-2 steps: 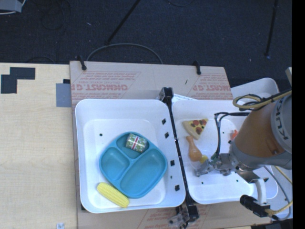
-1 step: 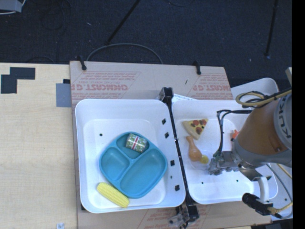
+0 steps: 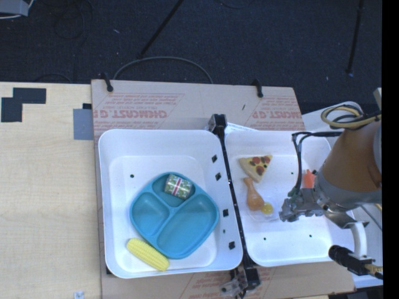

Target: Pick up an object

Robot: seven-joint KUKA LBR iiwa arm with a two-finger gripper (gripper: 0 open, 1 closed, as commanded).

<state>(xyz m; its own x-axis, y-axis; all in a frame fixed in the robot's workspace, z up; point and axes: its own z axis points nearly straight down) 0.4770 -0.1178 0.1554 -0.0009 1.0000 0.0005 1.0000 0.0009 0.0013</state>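
The gripper (image 3: 292, 209) hung low over the right bin (image 3: 293, 254), toward its right side, and whether it was clenched or released could not be told. Nothing showed in its grasp. Just left of it lay a chicken drumstick (image 3: 254, 194) touching a small yellow piece (image 3: 267, 208), with a pizza slice (image 3: 257, 164) farther back. The left bin (image 3: 118, 148) held a blue divided plate (image 3: 174, 220), a small can (image 3: 178, 186) and a corn cob (image 3: 147, 254).

Bulky orange-tan band (image 3: 352, 161) on grey arm (image 3: 349, 198). Dark metallic claw (image 3: 292, 210), detail blurred. Black cable (image 3: 302, 157) looped alongside, small orange fitting (image 3: 308, 179), possibly a connector.
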